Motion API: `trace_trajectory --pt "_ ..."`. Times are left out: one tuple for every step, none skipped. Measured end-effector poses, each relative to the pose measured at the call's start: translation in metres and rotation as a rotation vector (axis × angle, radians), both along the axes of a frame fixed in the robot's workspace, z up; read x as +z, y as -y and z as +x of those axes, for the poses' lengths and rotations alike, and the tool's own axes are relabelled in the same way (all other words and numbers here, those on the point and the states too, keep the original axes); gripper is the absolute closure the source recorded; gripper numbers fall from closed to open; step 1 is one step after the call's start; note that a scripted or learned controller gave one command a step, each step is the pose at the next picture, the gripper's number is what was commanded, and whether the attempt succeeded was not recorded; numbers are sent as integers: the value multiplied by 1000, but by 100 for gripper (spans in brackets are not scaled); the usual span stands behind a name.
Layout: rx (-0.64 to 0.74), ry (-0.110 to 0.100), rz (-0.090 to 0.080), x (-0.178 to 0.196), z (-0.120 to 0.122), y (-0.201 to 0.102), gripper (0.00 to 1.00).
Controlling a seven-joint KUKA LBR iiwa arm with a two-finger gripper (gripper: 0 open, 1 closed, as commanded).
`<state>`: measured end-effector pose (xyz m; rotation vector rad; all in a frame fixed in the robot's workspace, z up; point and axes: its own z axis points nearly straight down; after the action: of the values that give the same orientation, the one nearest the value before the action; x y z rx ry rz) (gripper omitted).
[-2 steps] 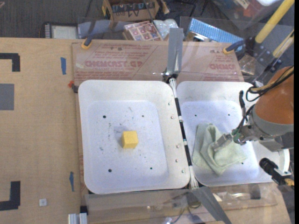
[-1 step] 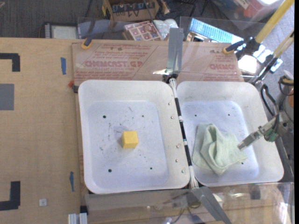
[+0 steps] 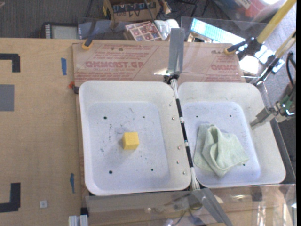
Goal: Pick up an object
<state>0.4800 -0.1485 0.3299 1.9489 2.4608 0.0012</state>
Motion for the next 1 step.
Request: trace_trajectory --pt "263 -1 0 -111 7 -9 0"
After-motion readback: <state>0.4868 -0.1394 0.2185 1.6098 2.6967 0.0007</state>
